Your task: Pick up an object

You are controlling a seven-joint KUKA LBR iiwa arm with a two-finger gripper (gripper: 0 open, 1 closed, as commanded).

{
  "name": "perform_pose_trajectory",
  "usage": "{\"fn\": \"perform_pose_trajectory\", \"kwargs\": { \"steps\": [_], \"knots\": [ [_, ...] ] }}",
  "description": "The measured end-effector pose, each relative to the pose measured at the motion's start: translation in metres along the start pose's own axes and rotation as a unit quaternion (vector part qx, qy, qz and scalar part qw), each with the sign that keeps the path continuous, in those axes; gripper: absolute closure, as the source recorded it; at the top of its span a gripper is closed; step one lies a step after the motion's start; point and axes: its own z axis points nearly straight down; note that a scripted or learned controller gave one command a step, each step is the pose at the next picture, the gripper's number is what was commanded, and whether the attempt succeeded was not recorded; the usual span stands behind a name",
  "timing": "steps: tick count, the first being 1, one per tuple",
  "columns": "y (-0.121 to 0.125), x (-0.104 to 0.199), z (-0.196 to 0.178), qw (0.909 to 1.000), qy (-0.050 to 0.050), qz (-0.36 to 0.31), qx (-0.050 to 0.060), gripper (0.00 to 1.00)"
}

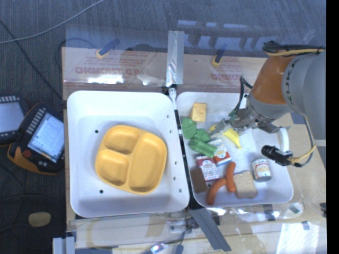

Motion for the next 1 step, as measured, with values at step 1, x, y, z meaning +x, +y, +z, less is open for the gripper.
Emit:
{"fn": "perform_pose_trajectory", "kwargs": {
  "steps": [1],
  "knots": [
    [0.0011,0.0007,-0.0093,1.0000,0.001,0.000,-0.001,1.00]
  ]
}}
